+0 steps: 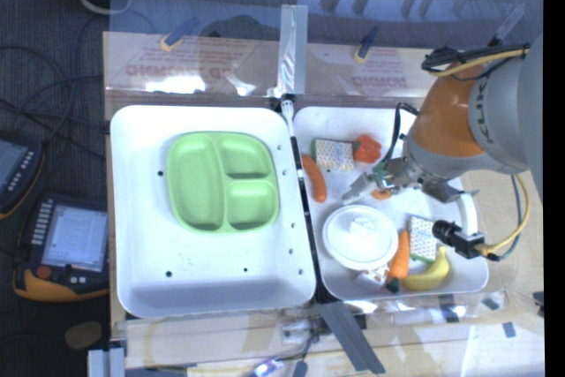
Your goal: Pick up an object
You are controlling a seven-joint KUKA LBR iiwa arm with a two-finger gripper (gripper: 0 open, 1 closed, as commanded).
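Two white bins (132, 216), one green tray (222, 181), one white bowl (358, 236), two carrots (314, 177), one banana (428, 272)

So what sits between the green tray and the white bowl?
In the camera view, the bins' meeting walls and an orange carrot lie between the green tray and the white bowl.

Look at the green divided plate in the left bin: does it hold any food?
Empty. The green divided plate lies flat in the left bin, its three compartments showing bare green.

The grey arm (494, 115) comes in from the right. Its orange band (441, 124) sits above the wrist. The gripper (378, 181) points left and down, low inside the right bin.
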